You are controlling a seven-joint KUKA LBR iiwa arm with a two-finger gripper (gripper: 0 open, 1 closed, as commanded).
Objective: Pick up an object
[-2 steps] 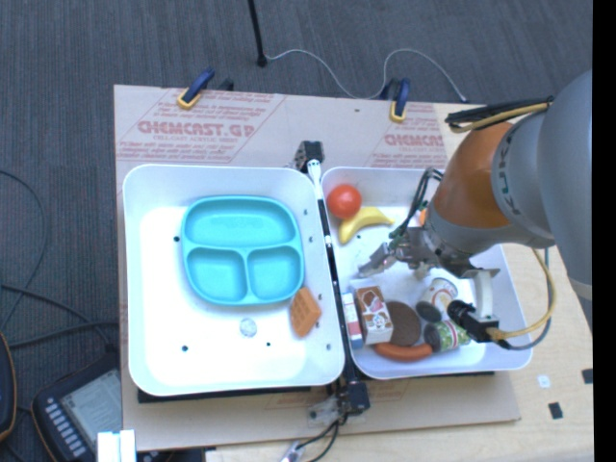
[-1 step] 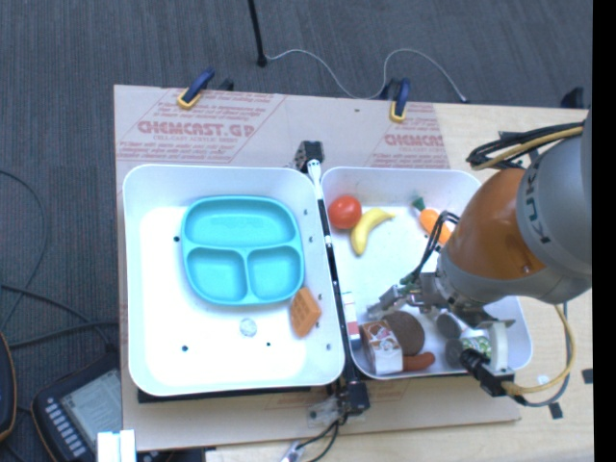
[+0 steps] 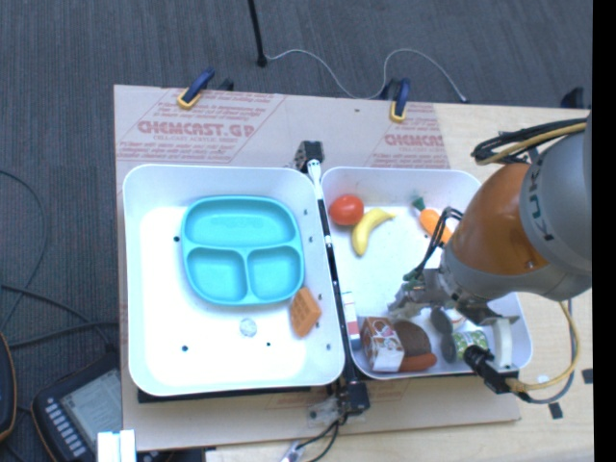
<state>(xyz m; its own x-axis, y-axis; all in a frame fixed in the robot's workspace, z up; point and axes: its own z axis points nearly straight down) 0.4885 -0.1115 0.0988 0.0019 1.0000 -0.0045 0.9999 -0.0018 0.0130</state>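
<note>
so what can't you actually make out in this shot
- Gripper, camera view: the arm's wrist covers it, so its fingers are unreadable.
- Carrot, camera view: partly hidden behind the arm.
- Items in the right bin's near corner: crowded, partly under the gripper; the dark brown one cannot be identified.

A: What holds everything up?

B: A big brown board (image 3: pixel 318 123) with red words on it. That is the bench top.

A: What sits right on it?

B: Two white bins. The left bin (image 3: pixel 140 287) touches the right bin (image 3: pixel 404 179) along one side.

A: Anything else near the left bin?

B: A blue and yellow clamp (image 3: pixel 195 89) grips the board's far edge, just behind the left bin. Another clamp (image 3: pixel 399 99) sits behind the right bin
</note>
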